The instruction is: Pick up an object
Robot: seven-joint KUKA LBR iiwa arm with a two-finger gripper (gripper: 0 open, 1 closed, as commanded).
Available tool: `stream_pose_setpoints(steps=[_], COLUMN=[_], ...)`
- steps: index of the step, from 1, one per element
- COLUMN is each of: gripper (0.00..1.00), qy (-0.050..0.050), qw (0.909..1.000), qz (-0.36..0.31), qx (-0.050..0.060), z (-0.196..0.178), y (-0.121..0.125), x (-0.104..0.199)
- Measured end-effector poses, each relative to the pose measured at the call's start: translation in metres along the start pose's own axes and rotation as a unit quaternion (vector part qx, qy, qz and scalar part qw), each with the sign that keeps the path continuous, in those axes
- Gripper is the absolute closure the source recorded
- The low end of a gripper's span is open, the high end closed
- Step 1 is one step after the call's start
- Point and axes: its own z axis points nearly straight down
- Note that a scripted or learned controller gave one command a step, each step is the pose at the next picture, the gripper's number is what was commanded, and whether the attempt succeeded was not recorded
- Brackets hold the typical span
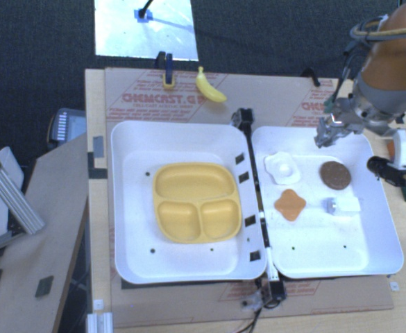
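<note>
Above right bin (376, 255), end effector (325, 136)

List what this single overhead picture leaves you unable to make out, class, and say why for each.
- Gripper, camera view: fingers too small and blurred to judge.
- Small grey object in the right bin: too small to identify.
- Arm: cut off by the right edge.

The arm (390, 54) ran off the frame at 2 o'clock, its upper links cut away. The gripper (325, 136) was too small and dark for its fingers to be made out. A small grey-and-white item (330, 204) in the right bin (369, 255) stayed too blurred to identify. At 9 o'clock, a metal rail (8, 193) was cropped by the edge.
</note>
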Motion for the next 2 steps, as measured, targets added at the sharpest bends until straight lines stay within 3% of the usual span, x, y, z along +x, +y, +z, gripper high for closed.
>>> stream_pose_setpoints(steps=[2], gripper=[1.0], qy=[0.001], qw=[1.0], qz=[-0.002], qx=[0.003], z=[0.012], y=[-0.008], x=[0.103])
